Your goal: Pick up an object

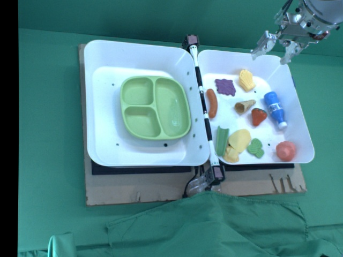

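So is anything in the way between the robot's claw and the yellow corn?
Nothing visible. The tool hangs open above the right white bin's far rim, and the yellow toy corn lies just below it with open space between.

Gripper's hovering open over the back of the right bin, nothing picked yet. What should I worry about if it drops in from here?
1. The gripper hangs near the right bin's far rim; a straight descent may clip it.
2. The nearest toys, the yellow corn and purple grapes, lie close together, so the fingers might nudge one aside.
3. The blue bottle lies on its side and may roll if touched.
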`<state>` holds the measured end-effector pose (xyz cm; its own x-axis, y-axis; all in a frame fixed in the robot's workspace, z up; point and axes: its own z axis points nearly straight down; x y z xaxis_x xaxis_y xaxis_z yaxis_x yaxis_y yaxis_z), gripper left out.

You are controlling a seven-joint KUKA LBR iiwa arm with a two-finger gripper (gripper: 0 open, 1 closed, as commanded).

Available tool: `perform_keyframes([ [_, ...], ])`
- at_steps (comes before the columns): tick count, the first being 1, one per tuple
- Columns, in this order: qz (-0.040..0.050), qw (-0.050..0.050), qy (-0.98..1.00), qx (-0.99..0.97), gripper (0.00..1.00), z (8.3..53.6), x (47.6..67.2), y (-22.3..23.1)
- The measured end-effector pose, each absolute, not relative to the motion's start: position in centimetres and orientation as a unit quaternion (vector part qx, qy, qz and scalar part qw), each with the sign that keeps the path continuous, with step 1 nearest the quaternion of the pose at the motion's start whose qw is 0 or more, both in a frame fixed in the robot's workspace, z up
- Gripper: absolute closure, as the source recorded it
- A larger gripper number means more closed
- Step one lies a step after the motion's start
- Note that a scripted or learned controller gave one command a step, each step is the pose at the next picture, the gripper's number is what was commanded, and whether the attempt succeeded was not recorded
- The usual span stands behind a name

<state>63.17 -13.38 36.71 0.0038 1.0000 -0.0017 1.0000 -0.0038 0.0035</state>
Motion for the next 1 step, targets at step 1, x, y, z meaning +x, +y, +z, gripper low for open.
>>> perform_keyframes([
  [1, -0.0018, -0.002, 0.706, 0.708, 0.0, 26.49, 61.99, -12.56],
])
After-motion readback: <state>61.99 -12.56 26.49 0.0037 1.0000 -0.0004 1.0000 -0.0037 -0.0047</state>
